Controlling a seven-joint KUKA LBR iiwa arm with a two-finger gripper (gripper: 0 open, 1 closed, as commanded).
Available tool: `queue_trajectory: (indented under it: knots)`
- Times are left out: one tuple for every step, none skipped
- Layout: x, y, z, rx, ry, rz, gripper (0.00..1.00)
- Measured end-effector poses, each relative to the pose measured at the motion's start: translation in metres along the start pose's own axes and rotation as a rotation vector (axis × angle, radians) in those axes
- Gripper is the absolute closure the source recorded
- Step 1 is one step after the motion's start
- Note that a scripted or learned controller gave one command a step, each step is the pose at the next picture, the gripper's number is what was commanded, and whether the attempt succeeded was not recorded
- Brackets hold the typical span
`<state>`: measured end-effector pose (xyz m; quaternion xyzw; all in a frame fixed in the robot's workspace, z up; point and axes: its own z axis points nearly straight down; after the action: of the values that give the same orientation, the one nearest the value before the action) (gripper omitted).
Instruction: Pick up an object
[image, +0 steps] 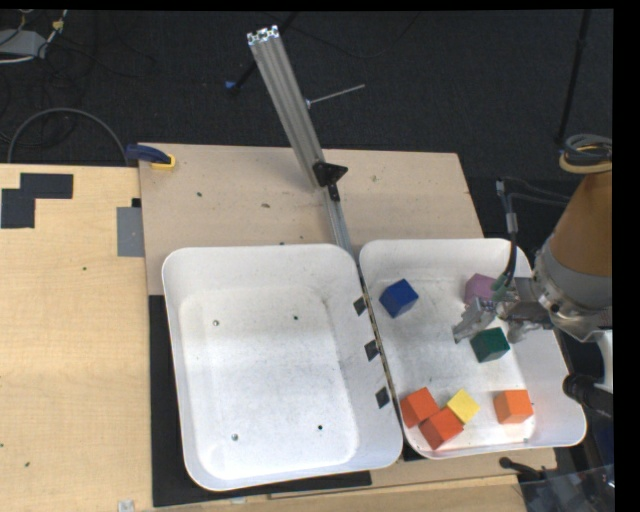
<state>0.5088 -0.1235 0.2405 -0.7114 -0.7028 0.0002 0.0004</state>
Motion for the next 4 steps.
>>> queue_trajectory:
  knots:
    - [-0.026,0.023,-0.027,-0.002,-0.001,-0.006,0.00]
    - [-0.026,0.021,-0.026,0.002,0.000,-0.005,0.00]
    - [0.021,0.035,0.089,0.010,0.003,-0.015,0.00]
    - [0.022,0.149,0.149,-0.001,0.002,-0.016,0.00]
